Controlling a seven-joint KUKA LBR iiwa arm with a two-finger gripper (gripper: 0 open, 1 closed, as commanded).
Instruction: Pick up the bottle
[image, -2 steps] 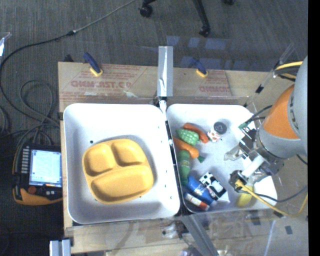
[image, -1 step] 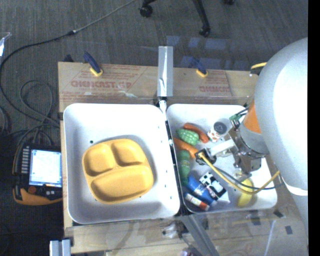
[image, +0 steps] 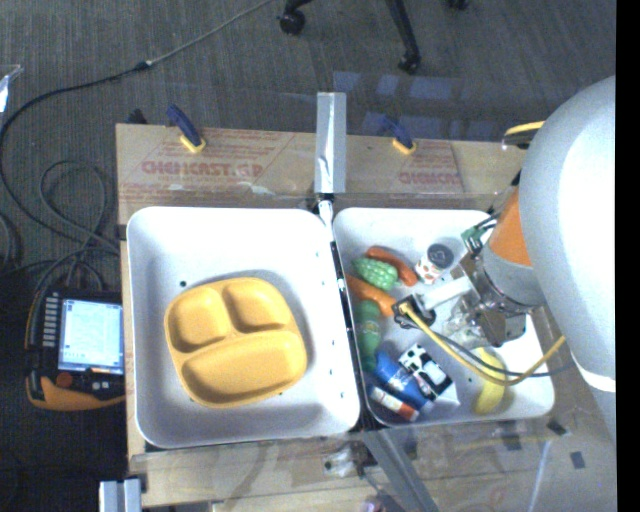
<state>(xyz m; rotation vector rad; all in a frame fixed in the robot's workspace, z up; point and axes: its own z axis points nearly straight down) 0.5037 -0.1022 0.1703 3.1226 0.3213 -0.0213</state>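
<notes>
A blue bottle (image: 394, 377) lies on its side at the front of the right bin (image: 520, 408), with a red and white end toward the front wall. Just behind it lies a green bottle-shaped item (image: 369, 331), along the bin's left wall. The arm's wrist and gripper (image: 468, 318) hang low over the middle of the right bin, right of both items and apart from them. Yellow cables loop from the wrist over the bin's contents. The wrist body hides the gripper's tips.
The right bin also holds an orange carrot (image: 372, 293), a green ridged vegetable (image: 377, 270), a white round piece (image: 438, 256), a black-and-white block (image: 425, 366) and a yellow fruit (image: 488, 394). A yellow divided plate (image: 236, 338) lies in the left bin (image: 150, 250).
</notes>
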